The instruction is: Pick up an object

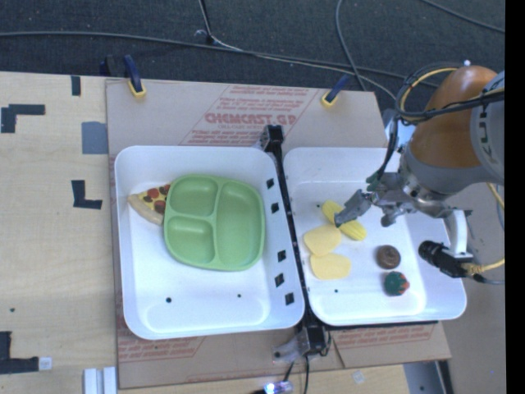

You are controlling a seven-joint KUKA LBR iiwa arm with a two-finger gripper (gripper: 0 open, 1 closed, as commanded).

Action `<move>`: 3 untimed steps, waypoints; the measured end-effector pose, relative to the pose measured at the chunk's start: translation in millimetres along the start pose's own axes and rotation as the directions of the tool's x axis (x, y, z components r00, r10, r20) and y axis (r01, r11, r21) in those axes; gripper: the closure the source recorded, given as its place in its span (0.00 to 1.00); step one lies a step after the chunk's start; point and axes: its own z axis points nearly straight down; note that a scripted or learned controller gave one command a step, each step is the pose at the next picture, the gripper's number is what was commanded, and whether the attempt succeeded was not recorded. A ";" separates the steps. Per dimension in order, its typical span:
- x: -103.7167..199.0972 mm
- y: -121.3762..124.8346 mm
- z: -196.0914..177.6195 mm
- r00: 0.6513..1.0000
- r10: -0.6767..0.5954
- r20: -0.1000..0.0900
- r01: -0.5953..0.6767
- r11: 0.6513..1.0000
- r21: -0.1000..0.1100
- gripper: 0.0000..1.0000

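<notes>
Camera view, progress: nothing lifted yet; the pick is still to do.
Gripper point(354, 213): low in the right bin point(426, 306), whether clenched or released I cannot tell.
Corn piece point(344, 222): likely target, touching the gripper tip, lying on the bin floor beside two yellow chips point(325, 251).
Writing: red "CHEMCAST GP" on the cardboard point(246, 117) beyond the bins.
</notes>
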 end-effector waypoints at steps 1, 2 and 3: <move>0.2 2.9 -6.6 1.000 -0.003 0.002 0.003 1.000 -0.013 0.00; -8.0 1.6 53.2 1.000 -0.002 0.002 0.002 1.000 -0.008 0.00; -7.5 1.6 106.6 1.000 -0.003 0.003 0.003 1.000 -0.011 0.00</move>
